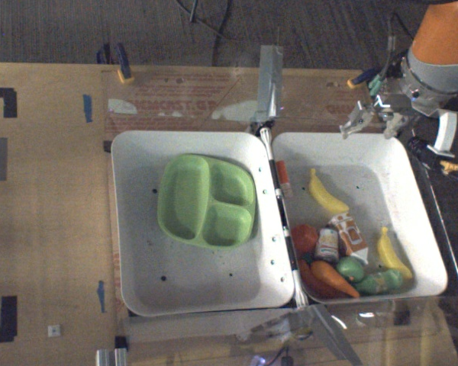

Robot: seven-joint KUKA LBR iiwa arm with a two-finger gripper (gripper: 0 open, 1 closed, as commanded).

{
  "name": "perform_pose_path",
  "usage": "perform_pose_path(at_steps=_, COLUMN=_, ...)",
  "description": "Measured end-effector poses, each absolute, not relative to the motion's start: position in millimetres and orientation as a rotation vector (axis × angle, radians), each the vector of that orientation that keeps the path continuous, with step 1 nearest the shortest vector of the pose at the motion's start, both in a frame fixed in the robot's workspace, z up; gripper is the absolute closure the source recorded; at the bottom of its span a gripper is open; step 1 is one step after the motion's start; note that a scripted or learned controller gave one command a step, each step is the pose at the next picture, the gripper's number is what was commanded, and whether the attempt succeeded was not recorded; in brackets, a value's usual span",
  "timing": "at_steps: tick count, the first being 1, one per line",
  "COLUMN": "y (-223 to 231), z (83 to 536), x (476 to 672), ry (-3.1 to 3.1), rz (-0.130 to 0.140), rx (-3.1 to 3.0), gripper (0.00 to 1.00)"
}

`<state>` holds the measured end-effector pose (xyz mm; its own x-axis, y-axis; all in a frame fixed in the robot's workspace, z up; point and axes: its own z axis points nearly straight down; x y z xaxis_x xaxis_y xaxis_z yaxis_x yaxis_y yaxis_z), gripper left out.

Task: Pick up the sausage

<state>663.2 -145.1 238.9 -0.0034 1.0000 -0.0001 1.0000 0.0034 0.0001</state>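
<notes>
Bench: L bin (130,204) w/ green tray (207,201).

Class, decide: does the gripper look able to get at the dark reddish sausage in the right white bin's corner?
Probably not cleanly. The gripper hangs over the far rim of the bin, but the sausage lies against the wall, with an orange carrot partly over it.

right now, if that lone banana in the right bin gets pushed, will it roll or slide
The banana lies alone on the right bin's flat floor; being curved, it would probably slide or pivot rather than roll. It looks like smooth moulded plastic, so likely stiff, light and somewhat slippery.
</notes>
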Motion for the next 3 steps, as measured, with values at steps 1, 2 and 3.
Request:
perform_pose_path(at_steps=1, y=-100, z=95, x=638.3, ry=2.084, rz=0.003, rx=2.347, gripper=0.0)
perform_pose_path(at_steps=2, y=-112, z=87, x=667.8, ry=1.822, rz=0.001, rx=2.558, gripper=0.0)
perform_pose_path(at_steps=3, y=-179, z=88, x=595.4, ry=1.874, rz=0.001, rx=2.515, gripper=0.0)
